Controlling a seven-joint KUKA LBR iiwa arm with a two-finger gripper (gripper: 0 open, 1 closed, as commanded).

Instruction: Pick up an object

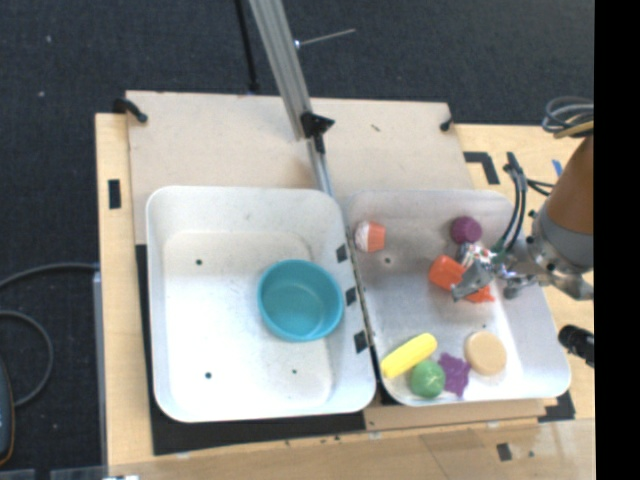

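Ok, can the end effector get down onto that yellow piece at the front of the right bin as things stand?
Probably yes. The yellow piece lies open from above, though the green ball touches its near end. The end effector sits over the orange object, a short way behind it.

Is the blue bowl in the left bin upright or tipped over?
Upright. The blue bowl shows its open mouth and inner floor from above, its round rim level on the left bin.

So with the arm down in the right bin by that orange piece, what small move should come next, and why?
Probably a short straight lift to test the grasp. The gripper sits low against the orange object in the right bin, with the purple ball just beyond, and this view cannot settle whether anything is held.
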